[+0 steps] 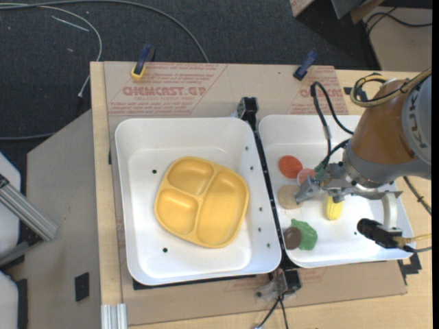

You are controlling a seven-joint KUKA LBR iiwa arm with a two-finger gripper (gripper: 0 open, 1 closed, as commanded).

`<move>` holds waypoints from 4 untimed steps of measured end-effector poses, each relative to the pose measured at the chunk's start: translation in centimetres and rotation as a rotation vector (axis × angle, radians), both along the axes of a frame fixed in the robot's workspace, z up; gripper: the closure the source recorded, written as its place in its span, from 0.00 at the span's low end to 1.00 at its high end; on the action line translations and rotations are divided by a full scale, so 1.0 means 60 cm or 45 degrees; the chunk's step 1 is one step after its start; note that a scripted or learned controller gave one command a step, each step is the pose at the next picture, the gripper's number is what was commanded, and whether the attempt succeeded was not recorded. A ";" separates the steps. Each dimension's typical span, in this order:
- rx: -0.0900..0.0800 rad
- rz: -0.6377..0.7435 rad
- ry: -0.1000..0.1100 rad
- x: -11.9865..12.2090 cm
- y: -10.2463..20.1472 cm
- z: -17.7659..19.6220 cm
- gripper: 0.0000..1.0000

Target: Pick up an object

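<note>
Over the middle of the right bin (322,249), the gripper (305,190) hangs low among small toy-like pieces. I cannot tell whether it is open or closed, and I see nothing held in it. Nearest to it, just toward the bin's left wall, lies a flat tan disc (285,197). A red disc (290,165) sits toward the far wall. A stubby yellow piece (334,208) lies just beside the gripper, toward the right wall. A green piece (306,233) touches a brown piece (293,238) near the front left corner. The left bin (127,142) carries a yellow divided plate (202,201). I judge the tan disc light, stiff and smooth, lying too flat for an easy pinch; I would take it across its rim. The yellow piece looks chunkier, better gripped across its narrow width.
</note>
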State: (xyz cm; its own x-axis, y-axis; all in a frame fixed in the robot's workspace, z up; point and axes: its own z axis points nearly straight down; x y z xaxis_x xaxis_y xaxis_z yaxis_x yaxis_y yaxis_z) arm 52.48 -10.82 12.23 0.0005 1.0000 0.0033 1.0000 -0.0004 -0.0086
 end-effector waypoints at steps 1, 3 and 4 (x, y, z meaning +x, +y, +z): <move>-0.002 0.000 -0.011 0.004 -0.001 0.024 1.00; -0.005 0.002 -0.017 -0.004 -0.013 0.162 1.00; 0.001 0.008 -0.008 -0.008 0.075 0.148 1.00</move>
State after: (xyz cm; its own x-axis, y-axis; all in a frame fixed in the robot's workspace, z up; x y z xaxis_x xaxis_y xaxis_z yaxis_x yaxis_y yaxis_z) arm 51.97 -6.32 21.10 -0.0056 1.0000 0.0039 1.0000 0.0056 -0.0026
